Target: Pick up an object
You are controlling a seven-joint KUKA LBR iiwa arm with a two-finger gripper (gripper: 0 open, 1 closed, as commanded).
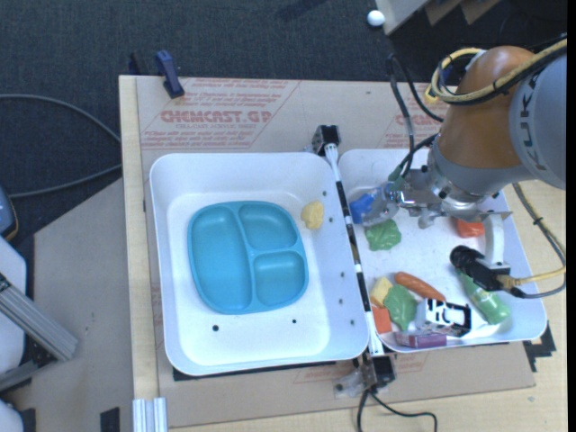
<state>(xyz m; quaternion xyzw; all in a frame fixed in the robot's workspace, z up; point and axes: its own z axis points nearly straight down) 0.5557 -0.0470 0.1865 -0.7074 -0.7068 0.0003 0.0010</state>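
The right white bin (pixel 531 318) holds several toy items. Among them are a blue piece (pixel 361 208), a green leafy piece (pixel 383 235), an orange carrot (pixel 418 285) and a yellow piece (pixel 382 289). A green piece (pixel 400 307), a red-orange piece (pixel 469 229), a dark green bottle (pixel 481 288) and a black-and-white item (pixel 447 315) lie there too. My gripper (pixel 416 207) hangs low over the bin's upper middle, just right of the blue piece and above the green leafy piece. The wrist hides its fingertips.
The left white bin (pixel 171 241) holds a blue divided plate (pixel 248 256) and a small yellow item (pixel 312 214) near its right wall. A black clamp (pixel 326 138) sits at the bins' top joint. A blue clip (pixel 168 73) lies on the board's far left corner.
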